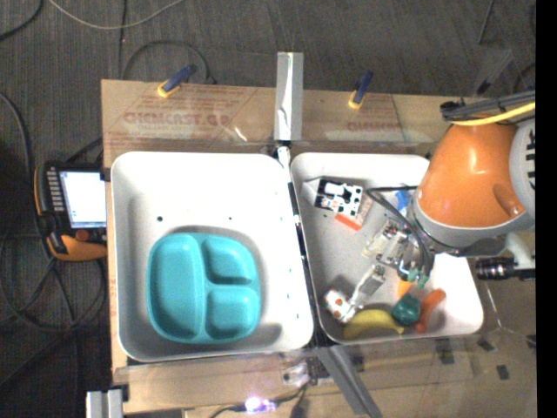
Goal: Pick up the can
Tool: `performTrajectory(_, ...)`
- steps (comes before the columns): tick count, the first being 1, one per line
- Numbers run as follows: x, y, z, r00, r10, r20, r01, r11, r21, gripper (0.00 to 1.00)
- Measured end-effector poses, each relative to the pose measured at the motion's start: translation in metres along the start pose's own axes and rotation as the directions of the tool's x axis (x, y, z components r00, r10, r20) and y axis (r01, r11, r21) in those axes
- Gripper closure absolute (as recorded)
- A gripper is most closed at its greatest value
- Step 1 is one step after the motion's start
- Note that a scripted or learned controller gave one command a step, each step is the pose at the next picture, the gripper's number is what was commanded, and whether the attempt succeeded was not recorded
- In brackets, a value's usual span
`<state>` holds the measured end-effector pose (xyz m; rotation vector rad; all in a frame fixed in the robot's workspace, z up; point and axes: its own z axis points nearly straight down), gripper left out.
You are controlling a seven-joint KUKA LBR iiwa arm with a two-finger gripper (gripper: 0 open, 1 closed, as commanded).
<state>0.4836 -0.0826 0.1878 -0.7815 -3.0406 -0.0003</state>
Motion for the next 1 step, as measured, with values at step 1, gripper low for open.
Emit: performTrajectory(1, -0.0001, 0.0029, -0.0089, 1.000, -0.003, 0.000, 0.003, 1.000, -0.004, 1.00)
